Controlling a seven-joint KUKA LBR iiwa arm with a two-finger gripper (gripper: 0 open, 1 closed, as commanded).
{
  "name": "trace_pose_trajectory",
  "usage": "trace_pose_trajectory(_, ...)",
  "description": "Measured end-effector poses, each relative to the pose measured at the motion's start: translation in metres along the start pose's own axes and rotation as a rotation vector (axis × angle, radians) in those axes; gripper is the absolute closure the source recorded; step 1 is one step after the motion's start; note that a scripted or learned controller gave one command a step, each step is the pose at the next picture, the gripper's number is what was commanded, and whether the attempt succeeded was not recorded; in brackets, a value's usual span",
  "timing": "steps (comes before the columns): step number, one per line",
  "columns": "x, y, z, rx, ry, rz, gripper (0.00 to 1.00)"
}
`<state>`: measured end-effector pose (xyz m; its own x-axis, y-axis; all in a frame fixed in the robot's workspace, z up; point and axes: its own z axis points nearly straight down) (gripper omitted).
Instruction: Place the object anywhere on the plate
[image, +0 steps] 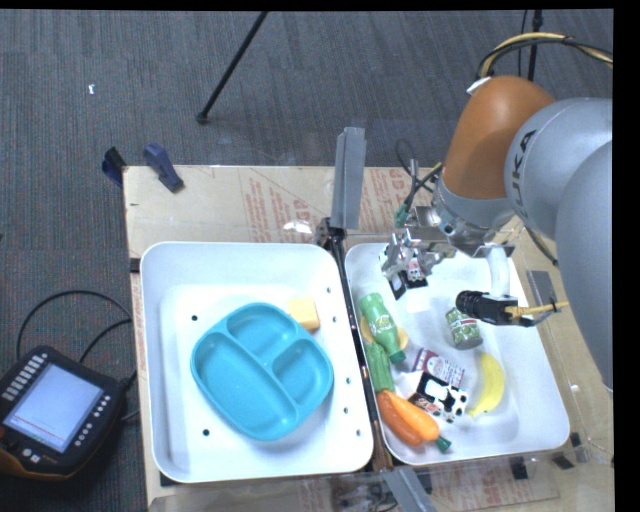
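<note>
bins: 2 | plate (262, 371): 1, blue | banana (489, 384): 1 | carrot (407, 419): 1 | fingers (408, 268): state unclear

Blue three-compartment plastic plate (262, 371) in left white bin (160, 300); yellow block (305, 314) touching its upper-right rim; gripper (407, 268) over right white bin (540, 370).

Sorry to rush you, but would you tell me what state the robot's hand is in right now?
Hand: over the right bin; whether it is open, closed or holding anything cannot be told.
</note>
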<state>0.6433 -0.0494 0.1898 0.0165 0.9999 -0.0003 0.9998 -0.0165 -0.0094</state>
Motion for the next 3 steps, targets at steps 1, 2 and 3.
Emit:
trace_pose_trajectory(1, 0.064, -0.07, -0.019, 0.001, 0.0, -0.106, 1.0)
trace_pose_trajectory(2, 0.158, -0.087, 0.008, 0.003, -0.001, -0.424, 1.0)
trace_pose_trajectory(3, 0.158, -0.087, 0.007, 0.002, -0.002, -0.422, 0.0)
